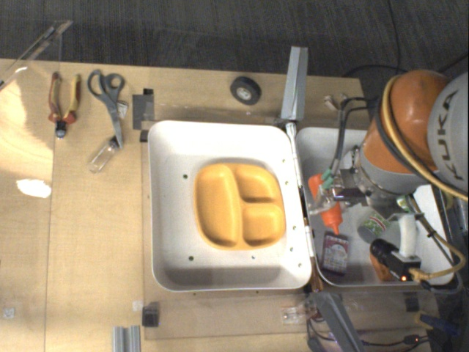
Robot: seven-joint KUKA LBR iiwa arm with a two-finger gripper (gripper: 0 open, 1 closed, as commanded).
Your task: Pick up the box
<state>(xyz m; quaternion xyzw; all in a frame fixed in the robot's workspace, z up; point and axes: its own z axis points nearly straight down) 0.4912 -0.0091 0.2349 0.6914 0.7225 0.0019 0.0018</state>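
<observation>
The arm hangs over the right bin, its claw buried in clutter; I cannot tell its state. The small dark box lies near the front wall, so a grab could snag the orange piece instead.

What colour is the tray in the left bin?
Yellow; the tray shows clearly in the camera view.

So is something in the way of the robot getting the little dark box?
Yes, probably. The end effector hangs over the right bin, with the box lying just below it in the view. A small orange thing sits between them, close to the box.
</observation>
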